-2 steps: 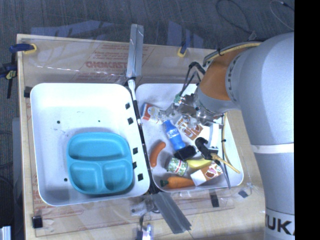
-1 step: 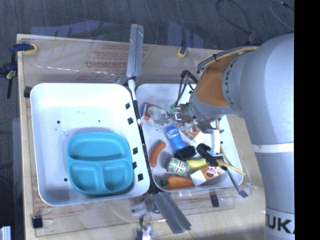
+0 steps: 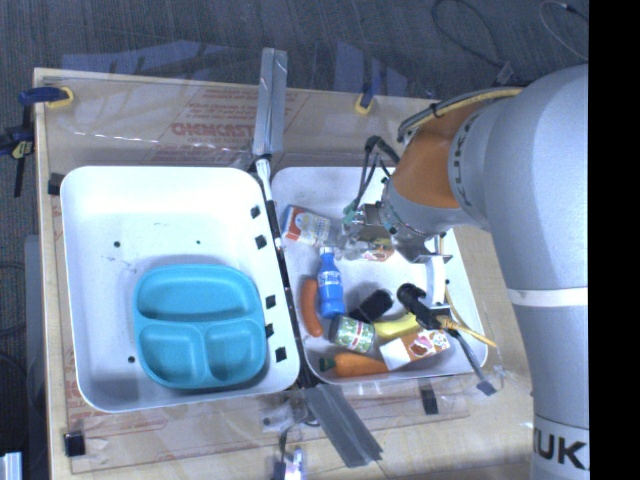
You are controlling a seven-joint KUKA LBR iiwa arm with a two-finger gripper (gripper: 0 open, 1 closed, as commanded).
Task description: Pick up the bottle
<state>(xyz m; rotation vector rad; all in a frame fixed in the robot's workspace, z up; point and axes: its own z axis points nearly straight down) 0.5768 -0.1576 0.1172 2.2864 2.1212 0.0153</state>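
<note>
A small blue bottle [image 3: 329,288] with a pale cap lies in the right bin [image 3: 300,183], near its left wall, cap pointing to the back. A clear bottle with an orange end [image 3: 304,228] lies just behind it by the bin's back left corner. My gripper [image 3: 364,228] hangs low over the middle back of the right bin, below the orange wrist band [image 3: 425,168]. It sits right of the clear bottle and behind and to the right of the blue one. A red and white packet [image 3: 378,252] lies directly under it.
The right bin also holds an orange sausage [image 3: 311,310], a green can [image 3: 352,334], a carrot [image 3: 358,366], a banana [image 3: 397,325], black pieces [image 3: 375,303] and a printed box [image 3: 420,346]. A blue compartment tray [image 3: 200,326] lies in the left bin [image 3: 90,218].
</note>
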